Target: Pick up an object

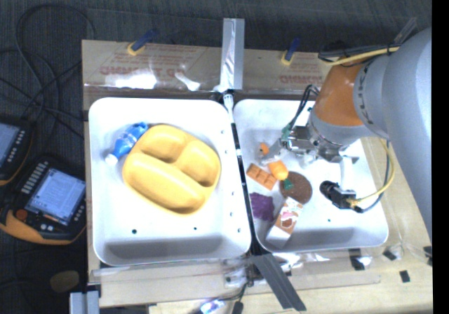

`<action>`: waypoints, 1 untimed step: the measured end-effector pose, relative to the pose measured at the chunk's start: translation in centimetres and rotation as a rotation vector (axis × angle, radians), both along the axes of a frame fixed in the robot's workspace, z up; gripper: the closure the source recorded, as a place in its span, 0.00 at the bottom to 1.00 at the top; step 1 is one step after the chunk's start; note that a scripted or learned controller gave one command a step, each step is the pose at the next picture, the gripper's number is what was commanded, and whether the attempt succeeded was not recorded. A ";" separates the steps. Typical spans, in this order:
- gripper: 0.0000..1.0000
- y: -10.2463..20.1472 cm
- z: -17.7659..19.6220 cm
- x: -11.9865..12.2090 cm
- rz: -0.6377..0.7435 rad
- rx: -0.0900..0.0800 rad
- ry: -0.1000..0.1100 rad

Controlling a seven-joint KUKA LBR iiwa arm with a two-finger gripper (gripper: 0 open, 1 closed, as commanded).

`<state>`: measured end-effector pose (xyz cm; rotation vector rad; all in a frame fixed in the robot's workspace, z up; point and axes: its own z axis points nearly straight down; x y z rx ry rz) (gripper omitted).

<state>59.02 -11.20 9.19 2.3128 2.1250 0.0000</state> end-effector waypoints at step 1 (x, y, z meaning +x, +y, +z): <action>1.00 -0.1 0.9 0.0 -0.001 0.001 0.001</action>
